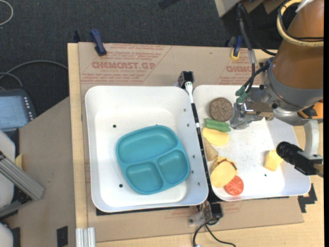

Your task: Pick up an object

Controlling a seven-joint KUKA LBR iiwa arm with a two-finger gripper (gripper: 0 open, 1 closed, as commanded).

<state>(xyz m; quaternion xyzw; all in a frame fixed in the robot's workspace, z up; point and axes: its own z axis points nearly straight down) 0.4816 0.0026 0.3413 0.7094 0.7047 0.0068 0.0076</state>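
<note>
The two-finger gripper [239,121] is lowered into the right white bin [288,187]; its finger opening cannot be determined. A green bean-shaped toy [217,125] lies just left of it, above a yellow rounded toy [216,137]. A brown speckled disc [221,108] sits near the upper left

Smooth glossy white plastic on both bins [103,189], and a matt teal plastic tray [151,158] sits in the left one. Plain brown cardboard sheet [149,60] covers the worktop, the round patty [221,108] looks rough, speckled, and the tomato slice [234,186] shines.
</note>
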